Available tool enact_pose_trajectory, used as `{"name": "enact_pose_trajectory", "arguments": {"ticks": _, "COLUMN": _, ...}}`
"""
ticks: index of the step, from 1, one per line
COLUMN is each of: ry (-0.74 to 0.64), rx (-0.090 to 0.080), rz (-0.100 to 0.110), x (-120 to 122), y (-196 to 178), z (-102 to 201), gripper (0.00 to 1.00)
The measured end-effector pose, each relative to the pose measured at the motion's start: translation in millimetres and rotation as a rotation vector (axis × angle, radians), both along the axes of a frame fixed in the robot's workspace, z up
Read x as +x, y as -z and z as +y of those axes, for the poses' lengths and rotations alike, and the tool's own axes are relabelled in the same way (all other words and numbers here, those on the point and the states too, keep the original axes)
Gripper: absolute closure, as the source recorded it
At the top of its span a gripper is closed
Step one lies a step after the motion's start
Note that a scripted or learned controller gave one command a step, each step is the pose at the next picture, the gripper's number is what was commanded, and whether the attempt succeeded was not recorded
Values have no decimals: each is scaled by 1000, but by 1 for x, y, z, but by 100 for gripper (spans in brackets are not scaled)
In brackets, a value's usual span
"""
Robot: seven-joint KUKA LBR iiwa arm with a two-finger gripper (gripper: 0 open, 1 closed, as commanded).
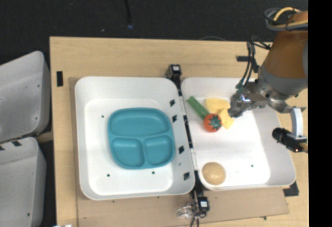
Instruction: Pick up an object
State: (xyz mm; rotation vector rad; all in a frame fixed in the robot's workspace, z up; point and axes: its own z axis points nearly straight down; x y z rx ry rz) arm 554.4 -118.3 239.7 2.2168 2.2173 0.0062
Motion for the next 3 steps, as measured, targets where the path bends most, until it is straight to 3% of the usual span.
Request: {"name": "enact_pose_trajectory", "arguments": {"ticks": 3, "ry": -7, "rx": 3, "rz": 4, "x": 63, "y": -10, "z": 132, "gripper": 100}}
